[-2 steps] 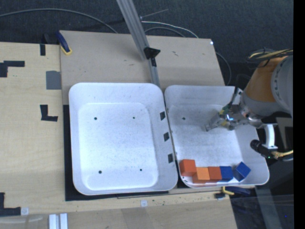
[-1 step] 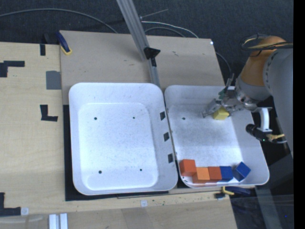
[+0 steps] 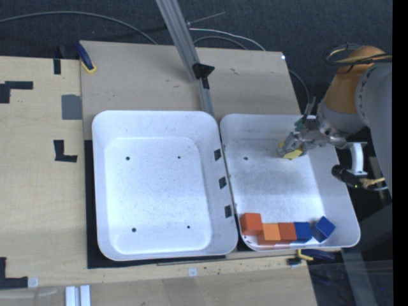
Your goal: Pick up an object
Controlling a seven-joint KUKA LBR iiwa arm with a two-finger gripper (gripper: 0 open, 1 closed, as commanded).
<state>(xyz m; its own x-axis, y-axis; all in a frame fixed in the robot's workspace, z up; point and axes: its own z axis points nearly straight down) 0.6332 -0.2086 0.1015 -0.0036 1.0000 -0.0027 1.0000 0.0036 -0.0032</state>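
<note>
My gripper (image 3: 293,149) hangs over the far right part of the right bin (image 3: 331,190), reaching in from the right. A small yellow object (image 3: 292,154) sits between its fingertips, and the fingers are shut on it. Along the near wall of the same bin lies a row of blocks: an orange-red block (image 3: 250,222), an orange block (image 3: 272,233), a red block (image 3: 287,231) and two blue blocks (image 3: 303,232), the end one (image 3: 324,227) turned at an angle.
The left bin (image 3: 102,171) stands beside the right one on the wooden bench. A slanted metal post (image 3: 182,37) rises behind the bins. Cables run along the far edge. A yellow-and-blue clip (image 3: 85,59) lies at the back left.
</note>
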